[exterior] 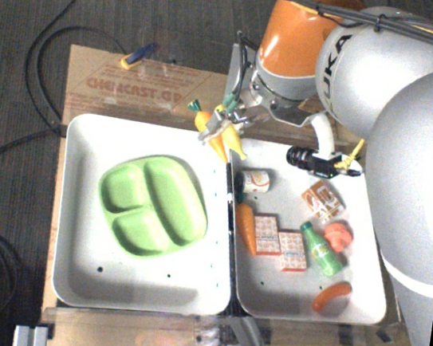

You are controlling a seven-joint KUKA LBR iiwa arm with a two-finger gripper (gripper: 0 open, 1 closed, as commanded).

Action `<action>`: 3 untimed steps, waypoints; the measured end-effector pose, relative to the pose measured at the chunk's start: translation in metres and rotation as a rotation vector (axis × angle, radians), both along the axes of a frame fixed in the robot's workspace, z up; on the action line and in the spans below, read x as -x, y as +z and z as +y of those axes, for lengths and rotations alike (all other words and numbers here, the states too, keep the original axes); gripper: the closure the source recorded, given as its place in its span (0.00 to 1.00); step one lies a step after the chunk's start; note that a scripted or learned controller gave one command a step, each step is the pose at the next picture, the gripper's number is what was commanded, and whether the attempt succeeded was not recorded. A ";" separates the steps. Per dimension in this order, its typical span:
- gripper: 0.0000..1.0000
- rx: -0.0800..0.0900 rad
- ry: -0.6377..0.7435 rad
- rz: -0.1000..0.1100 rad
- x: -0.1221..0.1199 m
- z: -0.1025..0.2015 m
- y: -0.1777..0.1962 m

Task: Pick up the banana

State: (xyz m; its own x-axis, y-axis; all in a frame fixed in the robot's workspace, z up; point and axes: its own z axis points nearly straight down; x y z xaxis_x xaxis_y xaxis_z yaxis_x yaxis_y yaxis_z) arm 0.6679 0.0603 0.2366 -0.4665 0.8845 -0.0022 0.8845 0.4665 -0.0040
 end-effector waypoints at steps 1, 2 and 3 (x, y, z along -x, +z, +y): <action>1.00 -0.001 0.061 -0.001 0.000 -0.048 -0.022; 1.00 -0.004 0.069 -0.002 0.000 0.027 0.002; 1.00 -0.005 0.070 0.000 0.000 0.028 0.010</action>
